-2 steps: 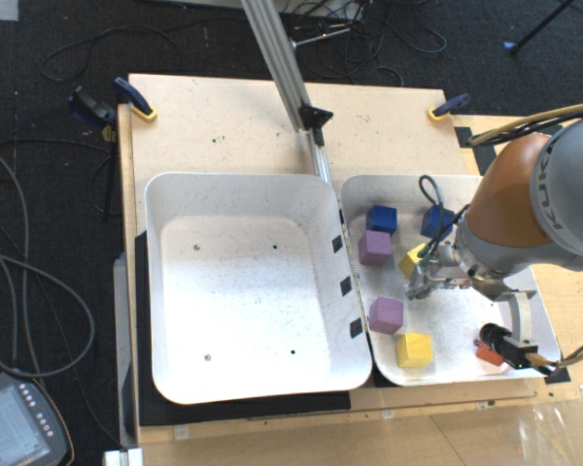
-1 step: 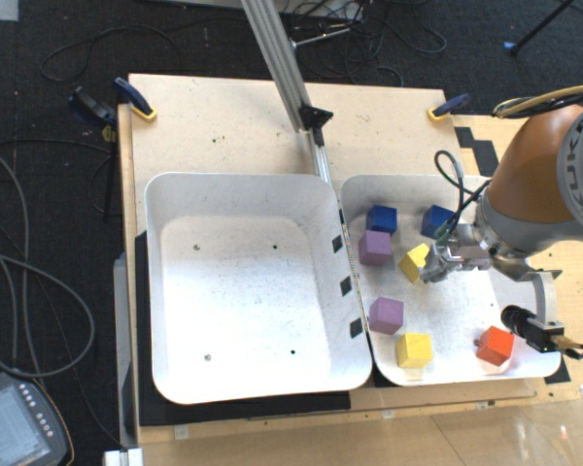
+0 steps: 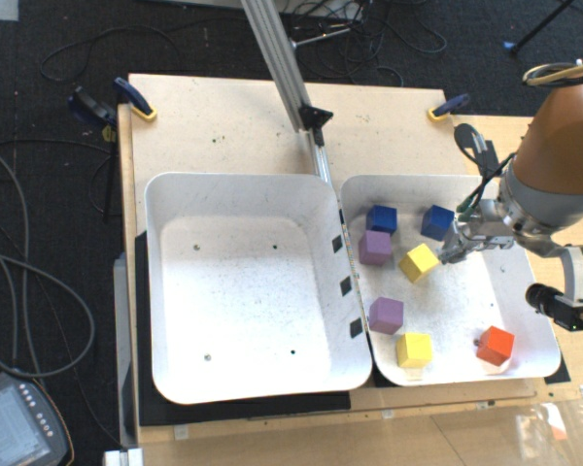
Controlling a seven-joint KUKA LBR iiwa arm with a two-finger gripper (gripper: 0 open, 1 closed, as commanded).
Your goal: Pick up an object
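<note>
Tabletop (image 3: 233, 115): pale board filling the middle of the frame, clamped at its upper corners, black floor with loose cables around it.

Left bin (image 3: 238, 289): shallow, white, speckled, in the lower left half of the tabletop.

Right bin (image 3: 466, 304): same make, touching the left bin along the centre line, holding every cube.

Arm (image 3: 559, 153): grey with orange band, at the right edge of the frame, reaching into the right bin's upper part.

Metal pole (image 3: 277, 47): slanting from top centre down to the seam between the bins.

Tool (image 3: 451, 250): low in the right bin, just beside the tilted yellow cube (image 3: 420, 261) and below the blue cube (image 3: 437, 223); whether open or closed, cannot tell.

Remaining cubes, all small: second blue cube (image 3: 382, 219) at upper left of the right bin, purple cube (image 3: 374, 248) touching beneath it, another purple cube (image 3: 386, 314) lower down, second yellow cube (image 3: 414, 349) near the bottom rim, orange cube (image 3: 496, 345) at lower right.

No readable writing or brand marks anywhere.
</note>
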